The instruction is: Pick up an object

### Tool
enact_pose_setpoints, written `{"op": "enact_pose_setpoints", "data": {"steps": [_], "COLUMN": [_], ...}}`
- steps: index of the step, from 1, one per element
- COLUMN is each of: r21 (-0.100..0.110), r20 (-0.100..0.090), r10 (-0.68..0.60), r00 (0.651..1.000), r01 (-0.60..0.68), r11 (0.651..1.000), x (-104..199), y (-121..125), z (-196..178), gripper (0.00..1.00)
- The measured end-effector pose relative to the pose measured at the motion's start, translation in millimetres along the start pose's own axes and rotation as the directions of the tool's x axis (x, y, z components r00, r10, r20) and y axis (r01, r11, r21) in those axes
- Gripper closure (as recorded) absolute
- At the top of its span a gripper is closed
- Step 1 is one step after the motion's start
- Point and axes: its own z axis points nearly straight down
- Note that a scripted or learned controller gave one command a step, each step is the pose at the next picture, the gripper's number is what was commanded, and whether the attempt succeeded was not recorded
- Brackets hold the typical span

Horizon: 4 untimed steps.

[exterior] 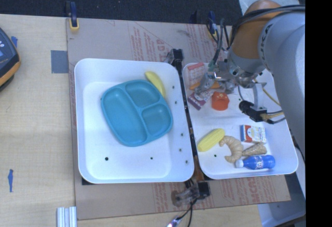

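Nearest target was a small red-orange cup-like piece [220,101], upper middle of the right bin [290,161], just below my pincer [210,81]. I judged it light, rigid plastic, probably smooth and a bit slippery; best taken across its sides, not the top. Just to its left lay a flat printed packet [196,100], thin and crinkly by the look, harder to pinch flat. Above that sat a pale pink-printed carton [195,71], against the bin's upper left corner. My pincer hung over that cluster at the upper left of the right bin; its tips were lost in cables and clutter, so I could not tell how wide it stood or whether it touched anything, and nothing showed as held. Lower in the same bin: a yellow corn cob [210,139], a tan ginger-shaped root [234,149], a small white and red box [253,133], a blue bottle [257,162] near the bottom edge. These looked light too; the bottle round and likely to roll. The left bin [88,169] held a blue divided plate [137,111] with a yellow banana [155,83] at its upper right rim.
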Motion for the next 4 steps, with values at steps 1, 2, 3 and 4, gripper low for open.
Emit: {"op": "enact_pose_setpoints", "data": {"steps": [1,2,3,4], "r21": [-0.003,-0.006,-0.008,-0.03], "r20": [-0.004,-0.005,-0.005,-0.002], "r10": [0.001,0.002,0.001,0.001], "r00": [1.0,1.0,1.0,1.0], "r01": [-0.001,-0.002,-0.001,-0.001], "r11": [1.0,1.0,1.0,1.0], "x": [-3.2,-4.0,-4.1,-16.1], "y": [-0.6,-0.4,-0.3,-62.3], "z": [-3.4,-6.9,-10.1,2.0], "gripper": [0.0,0.0,0.0,0.0]}}
